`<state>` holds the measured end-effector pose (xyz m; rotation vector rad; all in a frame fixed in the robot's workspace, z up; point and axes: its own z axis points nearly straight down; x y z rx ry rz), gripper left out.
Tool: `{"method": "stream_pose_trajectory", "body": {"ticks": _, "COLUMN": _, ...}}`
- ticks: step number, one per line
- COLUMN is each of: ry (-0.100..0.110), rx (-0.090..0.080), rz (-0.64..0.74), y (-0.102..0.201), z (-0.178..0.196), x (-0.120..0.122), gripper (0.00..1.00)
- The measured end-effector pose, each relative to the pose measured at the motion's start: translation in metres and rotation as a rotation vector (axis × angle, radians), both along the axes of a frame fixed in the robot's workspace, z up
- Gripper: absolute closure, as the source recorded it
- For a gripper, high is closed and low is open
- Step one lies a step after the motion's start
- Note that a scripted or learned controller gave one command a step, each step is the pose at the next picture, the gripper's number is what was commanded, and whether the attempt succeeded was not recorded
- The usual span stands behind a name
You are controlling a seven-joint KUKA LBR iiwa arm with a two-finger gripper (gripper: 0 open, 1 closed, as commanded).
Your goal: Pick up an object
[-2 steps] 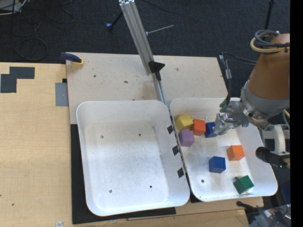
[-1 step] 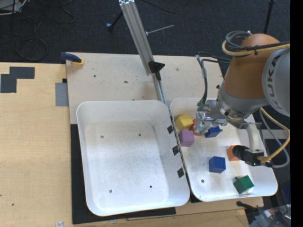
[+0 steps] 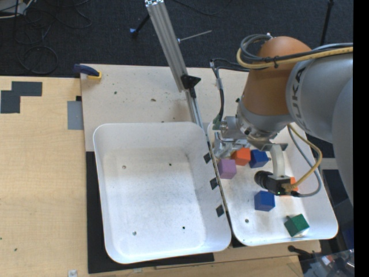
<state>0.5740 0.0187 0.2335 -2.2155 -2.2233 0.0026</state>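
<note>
While the arm point(image 3: 300, 97) hangs over the right bin point(image 3: 323, 227), pincer point(image 3: 230, 146) sits low at its far-left corner; spread or pressed together, cannot tell. Orange block point(image 3: 242, 156) and purple block point(image 3: 228, 168) lie just beneath. Best to centre on one block, clear of the bin wall.

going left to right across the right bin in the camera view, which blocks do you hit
purple block → orange block → upper blue block, lower blue block → green block
</note>
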Motion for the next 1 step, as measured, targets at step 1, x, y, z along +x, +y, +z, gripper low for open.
{"method": "stream_pose_trajectory", "body": {"ticks": 1, "ry": -0.001, "rx": 0.001, "rz": 0.002, "y": 0.0598, "z": 0.0014, "x": 0.016, "gripper": 1.0}}
